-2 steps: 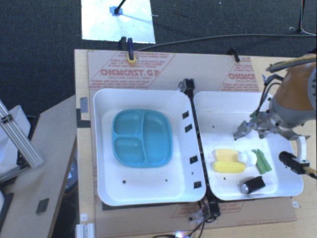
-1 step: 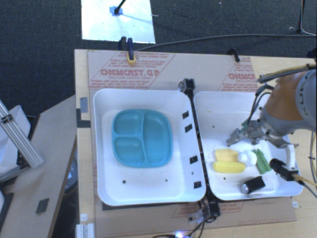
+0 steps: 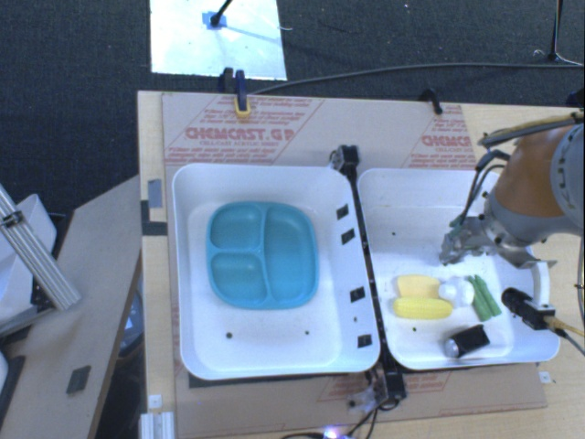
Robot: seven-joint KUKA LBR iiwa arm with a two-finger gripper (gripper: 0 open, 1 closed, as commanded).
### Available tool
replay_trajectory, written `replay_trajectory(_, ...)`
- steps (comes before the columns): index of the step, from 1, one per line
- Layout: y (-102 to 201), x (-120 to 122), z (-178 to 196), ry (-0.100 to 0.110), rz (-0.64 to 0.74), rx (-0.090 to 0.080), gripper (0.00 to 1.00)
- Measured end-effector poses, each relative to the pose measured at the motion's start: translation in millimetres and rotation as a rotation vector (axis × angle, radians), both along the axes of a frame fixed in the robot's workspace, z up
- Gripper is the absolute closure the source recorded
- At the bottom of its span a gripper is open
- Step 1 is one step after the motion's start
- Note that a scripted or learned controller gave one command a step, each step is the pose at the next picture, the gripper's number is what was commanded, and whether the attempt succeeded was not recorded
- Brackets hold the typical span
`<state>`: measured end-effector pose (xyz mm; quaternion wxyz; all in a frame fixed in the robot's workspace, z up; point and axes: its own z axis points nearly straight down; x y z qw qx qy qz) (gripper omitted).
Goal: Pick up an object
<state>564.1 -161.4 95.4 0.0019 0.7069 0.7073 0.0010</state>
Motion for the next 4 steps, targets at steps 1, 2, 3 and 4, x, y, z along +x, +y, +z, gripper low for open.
replay_trajectory(1,5.9,7.3,47.3,-0.002,0.004,0.0,1.0)
replay_trajectory(2,-5.1,8.0,103.2,-0.004,0.002,-0.001,1.0)
replay_trajectory(3,-5.6,9.9,154.4,-0.004,0.004,-0.001,1.0)
replay_trajectory(4,48.3,7.0,140.4,0.002,0.009,0.003,1.0)
